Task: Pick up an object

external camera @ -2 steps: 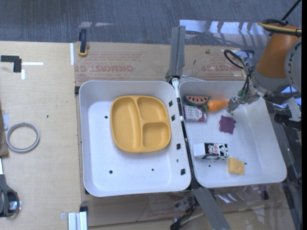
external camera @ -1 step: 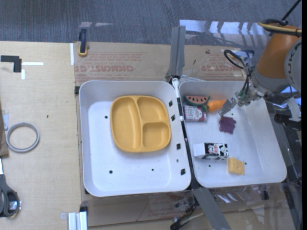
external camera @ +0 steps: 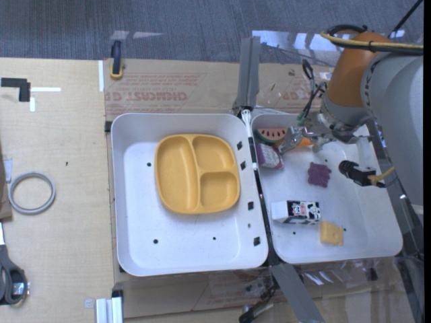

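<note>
We see grey-blue carpet floor across the top, ribbed texture. Below it the bench, light wood top, evenly lit, no hard shadows. Flattened brown cardboard with red mirrored print lies on the bench under the 2 white bins. A roll of grey tape sits near the left edge, scissors at bottom left, a black bracket at upper left.
</note>
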Controlling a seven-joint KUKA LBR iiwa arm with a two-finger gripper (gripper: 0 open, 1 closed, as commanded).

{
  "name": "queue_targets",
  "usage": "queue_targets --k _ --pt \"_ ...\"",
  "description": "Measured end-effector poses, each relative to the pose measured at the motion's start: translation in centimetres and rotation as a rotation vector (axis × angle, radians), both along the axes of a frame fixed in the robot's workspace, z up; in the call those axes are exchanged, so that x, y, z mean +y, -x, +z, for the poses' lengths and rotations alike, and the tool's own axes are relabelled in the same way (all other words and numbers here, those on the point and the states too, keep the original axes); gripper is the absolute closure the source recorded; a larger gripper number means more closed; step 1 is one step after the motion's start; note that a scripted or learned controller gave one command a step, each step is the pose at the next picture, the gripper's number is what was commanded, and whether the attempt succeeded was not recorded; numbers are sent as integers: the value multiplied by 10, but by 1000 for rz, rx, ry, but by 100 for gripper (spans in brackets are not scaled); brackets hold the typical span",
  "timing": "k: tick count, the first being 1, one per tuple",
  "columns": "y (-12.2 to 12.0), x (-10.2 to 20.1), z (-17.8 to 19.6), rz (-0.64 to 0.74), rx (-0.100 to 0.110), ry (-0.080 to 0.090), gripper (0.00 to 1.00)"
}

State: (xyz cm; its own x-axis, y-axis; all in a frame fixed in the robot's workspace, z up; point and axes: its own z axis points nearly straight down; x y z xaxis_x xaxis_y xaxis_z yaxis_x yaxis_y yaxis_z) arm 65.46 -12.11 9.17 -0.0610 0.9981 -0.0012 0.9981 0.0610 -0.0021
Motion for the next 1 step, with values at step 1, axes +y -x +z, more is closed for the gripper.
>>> queue_targets --k 1 --pt "15 -61 47 293 -4 2 0"
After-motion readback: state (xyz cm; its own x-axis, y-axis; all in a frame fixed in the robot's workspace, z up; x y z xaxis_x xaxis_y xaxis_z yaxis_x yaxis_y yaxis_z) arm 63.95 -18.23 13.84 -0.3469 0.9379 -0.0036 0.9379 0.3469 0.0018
